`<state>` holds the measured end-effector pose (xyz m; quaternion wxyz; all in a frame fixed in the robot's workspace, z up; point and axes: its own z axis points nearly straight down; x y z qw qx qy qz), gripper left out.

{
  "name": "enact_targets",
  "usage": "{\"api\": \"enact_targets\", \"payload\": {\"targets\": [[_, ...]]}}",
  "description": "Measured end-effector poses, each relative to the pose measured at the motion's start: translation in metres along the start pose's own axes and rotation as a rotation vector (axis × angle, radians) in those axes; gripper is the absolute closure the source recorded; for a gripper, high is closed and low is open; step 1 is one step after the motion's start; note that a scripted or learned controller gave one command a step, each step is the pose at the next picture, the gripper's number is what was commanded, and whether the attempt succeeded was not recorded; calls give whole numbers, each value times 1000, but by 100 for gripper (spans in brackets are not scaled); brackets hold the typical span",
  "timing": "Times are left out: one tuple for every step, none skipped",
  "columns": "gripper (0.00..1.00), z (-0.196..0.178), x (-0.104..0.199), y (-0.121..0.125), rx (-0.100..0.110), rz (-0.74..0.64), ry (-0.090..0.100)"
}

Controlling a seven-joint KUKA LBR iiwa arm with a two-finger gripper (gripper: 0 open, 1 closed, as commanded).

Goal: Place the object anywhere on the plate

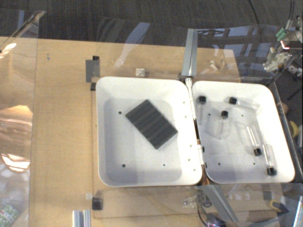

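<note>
Nearest you, past the front rim of the left bin (142, 181), the dark ribbed plate (151, 124) lies flat and tilted near that bin's middle, while the objects, clear vials (222, 123) with black caps, lie scattered in the right bin (284, 141), well apart from the plate. By my reading you are at the very start: nothing is picked, so the next move calls for reaching to one vial and closing on it. The arm's hardware (284, 51) sits beyond the plate's bin, at the far right; you cannot tell the hand's state.
</note>
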<state>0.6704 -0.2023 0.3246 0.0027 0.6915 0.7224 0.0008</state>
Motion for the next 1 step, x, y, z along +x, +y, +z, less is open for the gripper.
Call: {"api": "enact_targets", "payload": {"targets": [[100,-3,0,0,1,-10,0]]}}
